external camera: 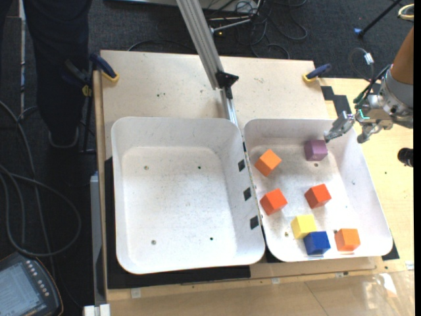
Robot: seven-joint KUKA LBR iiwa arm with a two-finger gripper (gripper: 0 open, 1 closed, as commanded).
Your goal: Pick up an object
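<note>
Right bin [368, 183]: purple cube [316, 149], four orange cubes, yellow cube [302, 225], blue cube [317, 242]. Hand [352, 130]: fingers spread, gripping nothing, above bin's far right rim.

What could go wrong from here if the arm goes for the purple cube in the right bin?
The tool hovers by the far right rim of the shallow white right-hand bin, so a descent may clip that sloped wall. The small purple cube sits near the far wall, leaving little room on that side. The yellow cube and blue cube touch, so a grasp there could drag both.
</note>
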